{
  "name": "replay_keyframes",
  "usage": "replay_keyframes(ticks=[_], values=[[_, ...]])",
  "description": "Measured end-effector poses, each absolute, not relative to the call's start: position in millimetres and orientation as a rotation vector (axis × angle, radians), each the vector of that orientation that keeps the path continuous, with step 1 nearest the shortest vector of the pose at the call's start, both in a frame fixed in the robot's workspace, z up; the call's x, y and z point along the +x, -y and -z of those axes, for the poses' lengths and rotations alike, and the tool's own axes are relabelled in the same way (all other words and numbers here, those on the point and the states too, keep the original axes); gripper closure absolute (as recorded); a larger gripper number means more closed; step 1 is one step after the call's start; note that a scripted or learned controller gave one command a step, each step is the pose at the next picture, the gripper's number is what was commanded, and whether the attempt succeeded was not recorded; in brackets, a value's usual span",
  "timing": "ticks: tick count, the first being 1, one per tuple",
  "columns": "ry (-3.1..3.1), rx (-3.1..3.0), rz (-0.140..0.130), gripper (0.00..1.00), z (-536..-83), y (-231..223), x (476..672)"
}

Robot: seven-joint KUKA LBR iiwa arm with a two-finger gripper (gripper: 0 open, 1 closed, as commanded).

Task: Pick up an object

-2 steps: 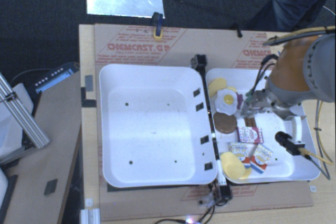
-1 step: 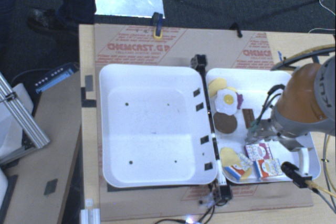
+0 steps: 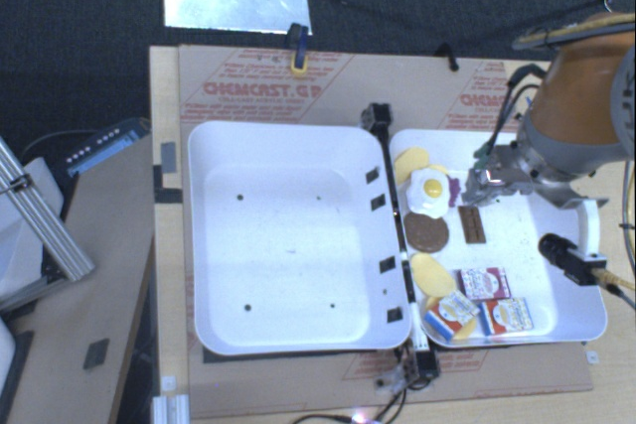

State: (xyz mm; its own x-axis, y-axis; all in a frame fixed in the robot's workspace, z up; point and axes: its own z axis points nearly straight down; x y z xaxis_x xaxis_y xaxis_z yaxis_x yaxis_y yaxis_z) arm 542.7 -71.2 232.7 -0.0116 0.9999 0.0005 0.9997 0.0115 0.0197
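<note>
Camera view is looking down on two white bins sitting side by side on a bench. Left bin [image 3: 288,243] is lying next to the right bin [image 3: 571,313], which is holding all the toy food, crowded along its left side.

Counting the pieces: one fried egg [image 3: 429,191], white with a yellow yolk, lying near the top left of the right bin. Two pale yellow chip-like slices: one [image 3: 410,164] peeking out just above the egg and touching it, the other [image 3: 432,274] sitting lower down. One round brown patty [image 3: 427,232] lying between egg and lower slice, just under the egg. One small dark brown bar [image 3: 474,224] lying just right of the patty. Three small printed packets clustering at the bottom: a pink-red one [image 3: 484,284], an orange-and-blue one [image 3: 454,314] tilted at the bottom left, and a red-and-blue one [image 3: 508,316] beside it.

Arm is reaching in from the right, orange band showing above the grey wrist. Gripper [image 3: 484,182] is hanging over the right bin, just right of the egg and just above the brown bar. Whether the pincer is apart or together, cannot tell; nothing is visibly sitting between the fingers.
</note>
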Motion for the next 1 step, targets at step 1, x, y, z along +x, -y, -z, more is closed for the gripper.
replay_keyframes(ticks=[1], values=[[-2.223, 2.207, -0.012, 1.00, -270.7, 65.3, 610.4]])
